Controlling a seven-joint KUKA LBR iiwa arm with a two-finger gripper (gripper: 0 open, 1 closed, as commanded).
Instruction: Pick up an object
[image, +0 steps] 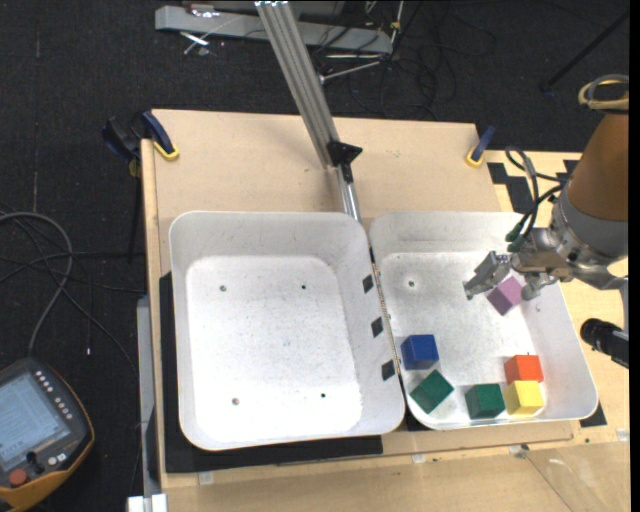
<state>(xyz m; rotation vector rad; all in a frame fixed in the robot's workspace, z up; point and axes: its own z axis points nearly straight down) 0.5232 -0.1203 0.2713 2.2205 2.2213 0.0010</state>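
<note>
Yellow cube (525, 397) sits below fingers (497, 283).
Fingers grip purple block (507, 294); probably light, rigid; flat sides suit pinching.

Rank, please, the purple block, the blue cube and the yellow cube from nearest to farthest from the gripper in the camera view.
1. Purple block: right at the gripper, in the right bin's upper part.
2. Blue cube: lower left of the gripper, near the bins' divide.
3. Yellow cube: the right bin's bottom right corner, below the orange cube.
</note>
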